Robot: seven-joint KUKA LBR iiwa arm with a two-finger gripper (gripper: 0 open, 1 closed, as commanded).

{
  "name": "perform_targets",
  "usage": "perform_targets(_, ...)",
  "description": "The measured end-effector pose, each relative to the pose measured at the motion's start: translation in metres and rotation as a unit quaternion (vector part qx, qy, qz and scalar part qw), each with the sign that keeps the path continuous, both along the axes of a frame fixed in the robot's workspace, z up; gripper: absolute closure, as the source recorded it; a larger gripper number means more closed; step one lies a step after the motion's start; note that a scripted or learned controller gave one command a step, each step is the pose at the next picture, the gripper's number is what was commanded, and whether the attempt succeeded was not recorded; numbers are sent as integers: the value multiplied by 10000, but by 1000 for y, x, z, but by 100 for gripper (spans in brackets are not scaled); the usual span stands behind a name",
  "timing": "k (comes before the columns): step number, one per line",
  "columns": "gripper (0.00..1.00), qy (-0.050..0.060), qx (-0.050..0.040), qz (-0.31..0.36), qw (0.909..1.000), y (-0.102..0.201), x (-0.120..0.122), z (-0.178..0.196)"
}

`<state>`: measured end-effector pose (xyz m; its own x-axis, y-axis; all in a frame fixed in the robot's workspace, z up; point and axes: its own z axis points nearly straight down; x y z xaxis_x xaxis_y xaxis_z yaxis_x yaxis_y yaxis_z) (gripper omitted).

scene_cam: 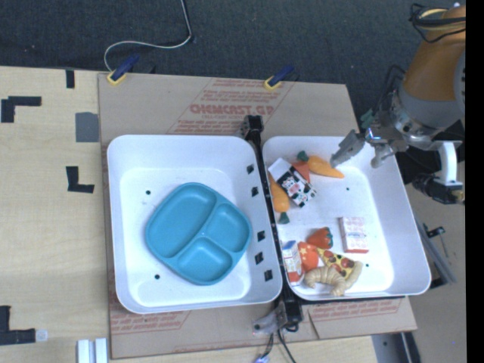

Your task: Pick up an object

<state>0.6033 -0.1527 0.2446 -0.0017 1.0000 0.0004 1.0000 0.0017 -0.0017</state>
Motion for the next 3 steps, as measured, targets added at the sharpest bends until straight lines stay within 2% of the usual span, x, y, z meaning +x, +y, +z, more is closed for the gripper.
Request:
perform_targets(1, 0, 9, 2, 0, 10000, 49, 12, -94)
perform_targets(2, 0, 76, -13, -19, 10000, 52, 60, -159)
perform_targets(3, 100, 140, -18, -21, 9999, 51, 58, -151)
